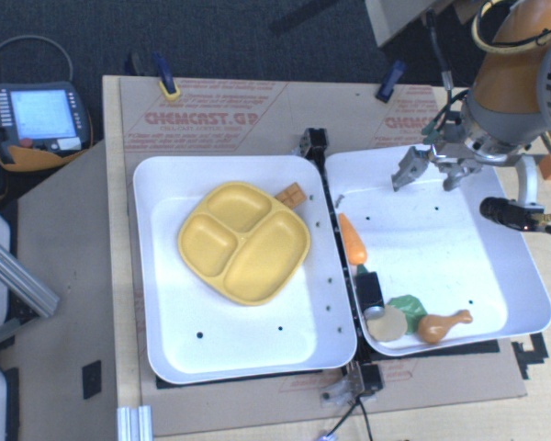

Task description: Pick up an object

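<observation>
My gripper (432, 174) hangs over the far part of the right bin (496, 246), its two fingers spread open with nothing between them. Well below it, along the bin's left wall, lies an orange carrot (351, 238). Further toward the front sit a black block (368, 290), a round beige piece (386, 323), a green piece (410, 308) and a brown drumstick (444, 323), all clustered in the front left corner. None of them touches the gripper.
The left bin (165, 274) holds a yellow divided plate (244, 242) with a small brown block (291, 195) at its far right edge. A black clamp (313, 141) stands between the bins at the back. A teach pendant (41, 122) lies off the bench at left.
</observation>
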Tool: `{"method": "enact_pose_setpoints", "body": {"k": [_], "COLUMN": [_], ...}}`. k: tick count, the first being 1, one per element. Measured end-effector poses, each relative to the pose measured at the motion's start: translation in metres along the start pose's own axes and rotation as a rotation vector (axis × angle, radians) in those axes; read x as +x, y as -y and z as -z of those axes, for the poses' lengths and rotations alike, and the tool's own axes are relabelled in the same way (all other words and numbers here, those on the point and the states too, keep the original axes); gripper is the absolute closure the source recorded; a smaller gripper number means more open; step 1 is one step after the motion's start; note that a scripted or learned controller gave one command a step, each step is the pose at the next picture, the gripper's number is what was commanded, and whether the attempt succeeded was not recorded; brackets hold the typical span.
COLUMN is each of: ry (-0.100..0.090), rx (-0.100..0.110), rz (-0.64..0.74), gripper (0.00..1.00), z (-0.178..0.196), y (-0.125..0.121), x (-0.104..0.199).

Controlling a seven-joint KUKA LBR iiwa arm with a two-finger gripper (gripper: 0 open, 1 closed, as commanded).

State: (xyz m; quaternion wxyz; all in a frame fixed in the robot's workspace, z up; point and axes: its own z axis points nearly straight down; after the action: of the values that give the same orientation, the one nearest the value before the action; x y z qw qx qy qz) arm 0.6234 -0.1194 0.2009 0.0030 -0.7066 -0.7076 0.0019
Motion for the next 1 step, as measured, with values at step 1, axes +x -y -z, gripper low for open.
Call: {"method": "enact_pose_setpoints", "body": {"k": [1], "ry": [0.0], "rx": [0.0], "rz": [0.0], "gripper": [0.0], "z": [-0.0456], "y": [-0.0037], "x": [0.0053]}}
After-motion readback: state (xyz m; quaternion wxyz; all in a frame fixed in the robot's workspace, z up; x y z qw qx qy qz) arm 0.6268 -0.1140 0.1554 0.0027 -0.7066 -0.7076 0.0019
